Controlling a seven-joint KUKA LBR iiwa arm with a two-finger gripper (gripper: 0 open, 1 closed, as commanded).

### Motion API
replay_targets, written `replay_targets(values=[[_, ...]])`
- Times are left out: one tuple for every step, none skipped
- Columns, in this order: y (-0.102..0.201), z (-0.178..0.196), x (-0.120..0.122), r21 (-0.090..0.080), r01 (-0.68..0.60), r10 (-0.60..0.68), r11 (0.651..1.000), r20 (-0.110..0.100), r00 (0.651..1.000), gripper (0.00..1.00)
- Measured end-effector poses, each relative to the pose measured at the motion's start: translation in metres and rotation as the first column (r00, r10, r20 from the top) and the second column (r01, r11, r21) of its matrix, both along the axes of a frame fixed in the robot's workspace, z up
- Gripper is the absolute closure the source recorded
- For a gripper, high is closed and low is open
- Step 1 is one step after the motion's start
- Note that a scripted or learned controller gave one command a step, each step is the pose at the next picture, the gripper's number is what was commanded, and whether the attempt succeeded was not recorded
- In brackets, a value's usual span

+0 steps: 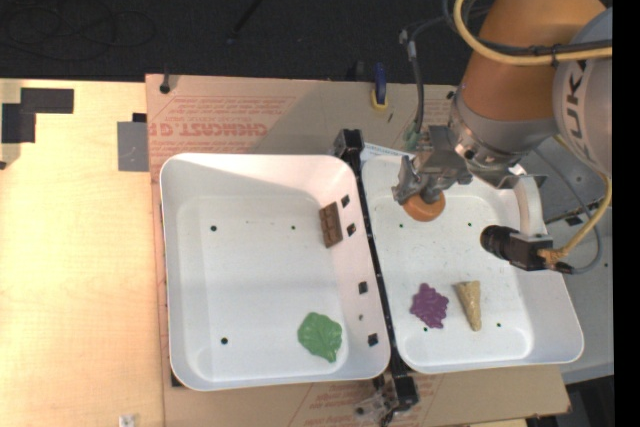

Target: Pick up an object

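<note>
camera view has the gripper [424, 193] low over an orange piece [423, 207], finger state unclear, nothing visibly lifted yet.

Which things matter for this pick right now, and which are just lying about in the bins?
In play:
- gripper, low over the right bin
- orange round object, right under the gripper

Lying about:
- purple lump, right bin
- tan cone, right bin
- green lump, left bin
- brown block, against the left bin's right wall
</note>
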State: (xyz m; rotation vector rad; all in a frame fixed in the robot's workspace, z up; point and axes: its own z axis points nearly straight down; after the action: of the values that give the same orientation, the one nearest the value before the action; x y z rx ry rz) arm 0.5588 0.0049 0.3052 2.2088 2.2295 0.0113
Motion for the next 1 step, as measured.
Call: replay_targets(values=[[0.0653,0.0506,0.0162,-0.002,0.003,-0.003,1.0,-0.004,1.0,1.0]])
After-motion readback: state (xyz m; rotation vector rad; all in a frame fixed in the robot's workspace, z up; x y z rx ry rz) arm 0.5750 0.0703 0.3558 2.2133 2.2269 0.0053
